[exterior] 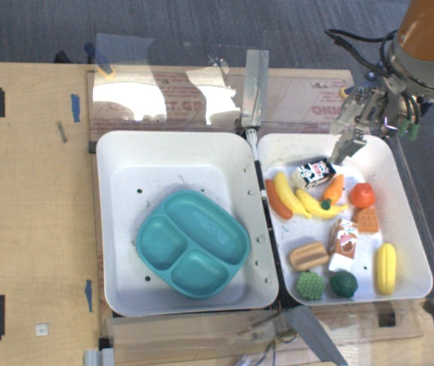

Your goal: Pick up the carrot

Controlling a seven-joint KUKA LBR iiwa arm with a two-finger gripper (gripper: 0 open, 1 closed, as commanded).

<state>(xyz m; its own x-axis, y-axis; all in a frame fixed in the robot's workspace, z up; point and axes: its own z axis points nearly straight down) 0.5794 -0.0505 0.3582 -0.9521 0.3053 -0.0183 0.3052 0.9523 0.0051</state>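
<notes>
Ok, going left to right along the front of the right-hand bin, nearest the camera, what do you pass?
Hot dog bun → light green broccoli → dark green vegetable → yellow corn cob. The carrot lies further back, below the pincer.
</notes>
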